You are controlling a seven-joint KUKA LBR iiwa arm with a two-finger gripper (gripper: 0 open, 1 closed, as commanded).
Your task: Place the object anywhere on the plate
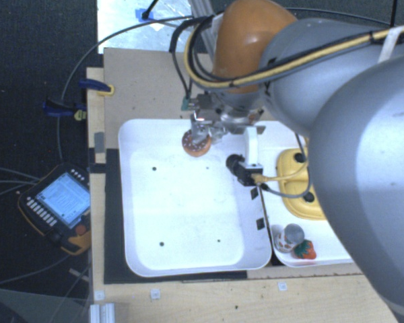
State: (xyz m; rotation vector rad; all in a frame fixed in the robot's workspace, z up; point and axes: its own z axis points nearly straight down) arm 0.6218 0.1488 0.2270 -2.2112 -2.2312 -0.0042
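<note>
A brown, round, doughnut-like object [196,144] sits at the far edge of the left white bin [182,247]. My gripper [200,134] reaches down onto it from above. Its metal fingers straddle the top of the object and are shut on it. The yellow plate [308,207] lies in the right bin [323,258], about a bin's half-width to the right of the object. My arm's grey body hides much of the plate.
A small grey item [293,233] and a red and green item [306,249] lie in the right bin's near corner, in front of the plate. A black cable fitting [241,168] hangs over the bins' divide. A teach pendant [59,204] rests left of the bench.
</note>
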